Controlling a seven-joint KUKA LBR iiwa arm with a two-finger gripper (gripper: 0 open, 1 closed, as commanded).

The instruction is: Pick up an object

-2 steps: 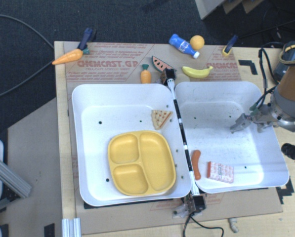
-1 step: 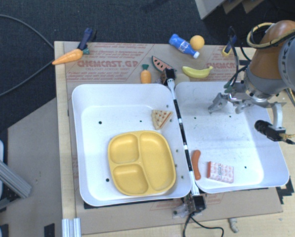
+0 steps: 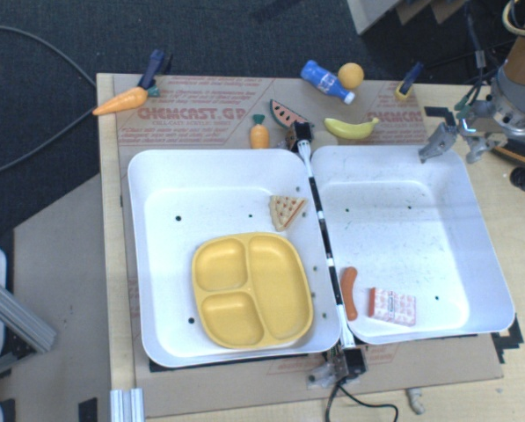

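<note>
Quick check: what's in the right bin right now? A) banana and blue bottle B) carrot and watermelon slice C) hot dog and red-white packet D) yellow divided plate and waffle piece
C: the hot dog and red-white packet lie near the front of the right bin.

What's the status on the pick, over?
Pincer open, holding nothing, over right bin's far edge. Hot dog and red packet untouched in near corner. Nothing blocking.
</note>
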